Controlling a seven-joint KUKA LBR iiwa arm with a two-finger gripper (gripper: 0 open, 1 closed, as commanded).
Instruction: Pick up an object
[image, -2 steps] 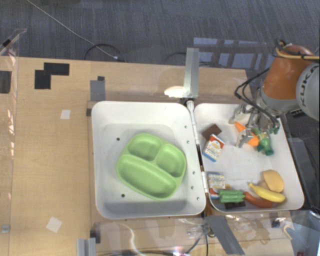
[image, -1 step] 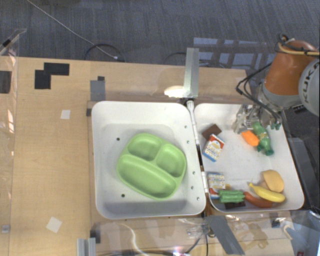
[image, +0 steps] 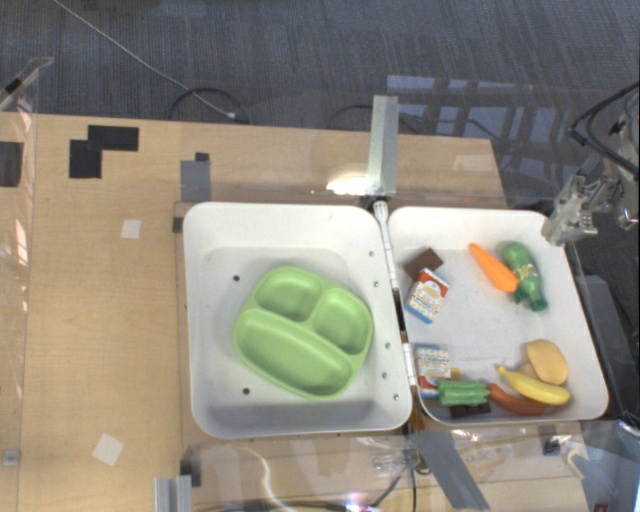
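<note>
Near edge: banana (image: 533, 387), potato (image: 546, 361) and green block (image: 462, 391) lie in right bin (image: 575, 300).
Farther in: carrot (image: 492, 267), bottle (image: 524, 274), carton (image: 427, 297).
Left bin (image: 210, 330): green plate (image: 303, 329).
Gripper (image: 572, 212): above the bin's far right corner, nothing seen in it; opening unclear.
Progress: nothing picked yet; whole grasp remains.

Left bin (image: 200, 330) holds a divided plate (image: 303, 330), roughly centred. Right bin (image: 590, 340): carrot (image: 492, 268) just left of bottle (image: 524, 275) at the back; chocolate bar (image: 422, 264) behind juice carton (image: 428, 297) (touching, by the divider); potato (image: 546, 361) behind banana (image: 534, 388), front-right corner.
</note>
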